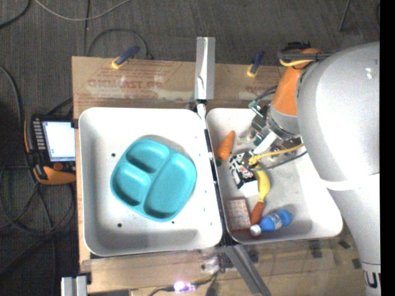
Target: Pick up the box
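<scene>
Lying at the near end of the right bin (299, 193), a blue bottle (276, 220) with a white cap is seen on its side, nearer the camera than the fingers (259, 145). Just left of it, a small orange item (257, 213) is set beside the box (237, 213), a flat pinkish-tan one resting on the bin floor, well nearer than the fingers and a little to their left, and apart from them. A banana (264, 185) is laid between that group and the fingers. A black-and-white packet (242, 167) is found just under and left of the fingers; contact cannot be judged. Whether the fingers are wide or narrow cannot be told, as they are masked by the wrist and yellow cabling.

A carrot (225, 143) is propped left of the fingers by the bin wall. Farther left, a teal divided plate (154, 177) is held in the left bin (99, 165). The grey arm (345, 122) is carried in from the right. Behind both bins, cardboard (142, 82) is clamped to the counter.
</scene>
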Motion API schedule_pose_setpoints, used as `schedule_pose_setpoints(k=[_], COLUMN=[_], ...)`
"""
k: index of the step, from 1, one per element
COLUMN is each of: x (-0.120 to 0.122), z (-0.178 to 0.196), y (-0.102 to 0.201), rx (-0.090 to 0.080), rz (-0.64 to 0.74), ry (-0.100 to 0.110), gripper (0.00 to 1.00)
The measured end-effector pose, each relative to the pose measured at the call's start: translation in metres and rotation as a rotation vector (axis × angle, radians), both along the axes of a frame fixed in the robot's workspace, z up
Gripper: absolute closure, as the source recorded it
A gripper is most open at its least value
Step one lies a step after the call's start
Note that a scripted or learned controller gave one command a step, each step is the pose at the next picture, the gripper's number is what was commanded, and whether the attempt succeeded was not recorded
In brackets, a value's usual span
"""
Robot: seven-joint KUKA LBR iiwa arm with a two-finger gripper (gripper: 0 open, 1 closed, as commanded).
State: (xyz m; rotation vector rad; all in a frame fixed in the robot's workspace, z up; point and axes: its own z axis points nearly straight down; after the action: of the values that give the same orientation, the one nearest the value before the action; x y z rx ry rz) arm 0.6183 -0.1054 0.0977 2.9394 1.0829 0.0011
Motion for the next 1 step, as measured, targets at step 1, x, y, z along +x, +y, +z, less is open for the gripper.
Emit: schedule_pose_setpoints(k=[1], x=[-0.0009], z=[0.0066], y=[-0.0002], rx=[-0.001], rz=[0.002], ry=[0.007], gripper=[1.00])
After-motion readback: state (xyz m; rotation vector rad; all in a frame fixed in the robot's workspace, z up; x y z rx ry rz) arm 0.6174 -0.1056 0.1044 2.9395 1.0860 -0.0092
